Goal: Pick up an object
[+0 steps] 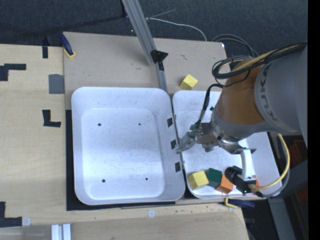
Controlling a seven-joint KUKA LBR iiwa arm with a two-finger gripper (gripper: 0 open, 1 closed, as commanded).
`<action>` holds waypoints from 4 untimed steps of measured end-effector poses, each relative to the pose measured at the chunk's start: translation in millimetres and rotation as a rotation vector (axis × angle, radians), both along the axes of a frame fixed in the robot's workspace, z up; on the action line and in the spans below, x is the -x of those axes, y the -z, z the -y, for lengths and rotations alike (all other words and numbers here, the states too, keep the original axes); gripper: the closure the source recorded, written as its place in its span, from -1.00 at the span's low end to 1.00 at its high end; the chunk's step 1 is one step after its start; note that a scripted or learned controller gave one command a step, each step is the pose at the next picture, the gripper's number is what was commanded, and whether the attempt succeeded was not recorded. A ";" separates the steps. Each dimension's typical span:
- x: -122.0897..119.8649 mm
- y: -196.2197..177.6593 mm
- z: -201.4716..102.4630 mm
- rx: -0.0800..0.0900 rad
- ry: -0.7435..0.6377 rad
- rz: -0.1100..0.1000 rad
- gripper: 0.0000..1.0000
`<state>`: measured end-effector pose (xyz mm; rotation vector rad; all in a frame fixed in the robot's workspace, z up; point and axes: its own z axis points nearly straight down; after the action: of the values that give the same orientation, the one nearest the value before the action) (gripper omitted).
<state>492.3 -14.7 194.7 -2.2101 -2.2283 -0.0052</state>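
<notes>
The counter (pixel 30 99) is pale wood at its left end, marked with strips of dark tape, and a brown board covers its middle. On that board the left bin (pixel 122 144) takes up the centre, its white floor speckled and bare. A grey metal pole (pixel 142 31) slants down from the far edge toward the seam between the two bins. Just beyond the far rim of the right bin (pixel 187 109), a yellow cube (pixel 189 82) lies on the board, apart from everything else. Inside the right bin, the gripper (pixel 192 138) hangs low near the bin's left wall; whether it is open or closed cannot be told. Toward the bin's near rim sit a yellow block (pixel 198 179), a green block (pixel 215 175) touching it, and an orange block (pixel 225 185) beside the green one. The arm (pixel 260 96), grey with an orange band, covers most of the bin's right side.
</notes>
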 end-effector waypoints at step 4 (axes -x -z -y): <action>-157.3 -133.2 2.4 0.005 0.004 0.009 -1.00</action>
<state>649.5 -17.0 327.9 -2.2218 -2.2307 -0.0093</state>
